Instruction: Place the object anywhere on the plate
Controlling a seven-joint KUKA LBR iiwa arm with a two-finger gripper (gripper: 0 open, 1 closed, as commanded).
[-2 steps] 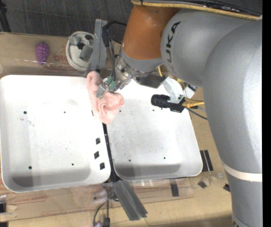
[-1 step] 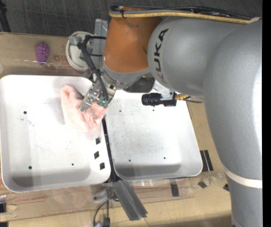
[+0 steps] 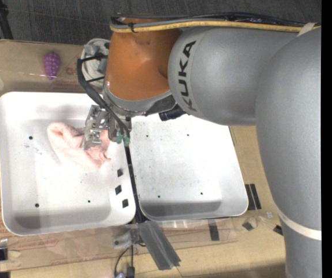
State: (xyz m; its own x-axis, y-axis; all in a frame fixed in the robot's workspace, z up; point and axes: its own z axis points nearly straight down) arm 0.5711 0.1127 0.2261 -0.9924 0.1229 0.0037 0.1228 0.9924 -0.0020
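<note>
1. Cloth (image 3: 76,145), pale pink and crumpled, is lying in the left bin (image 3: 15,172), toward its upper middle, with its right end reaching under the pincer (image 3: 100,131).
2. It is looking soft, light and limp to me: nothing stiff in it, so I expect it will sag and trail once lifted, and a loose pinch could let it slide out.
3. Taking it at a thick fold, where the bunched ridge stands highest near its right end, seems the safest hold; a thin flat edge would be harder to catch against the bin floor.
4. No plate is catching my eye in either bin, so I cannot say where it is meant to go; the right bin (image 3: 183,172) is sitting just beside the left one.
5. Arm (image 3: 229,68) is reaching in from the right, its orange band (image 3: 134,62) hanging over the left bin's upper right corner, wrist pointing steeply down.
6. The pincer is sitting low at the cloth's right end, touching or nearly so; how it is set, and whether it has any cloth, I cannot tell.
7. A small purple thing (image 3: 51,64) is resting on the bench (image 3: 21,62) above the left bin, well apart.
</note>
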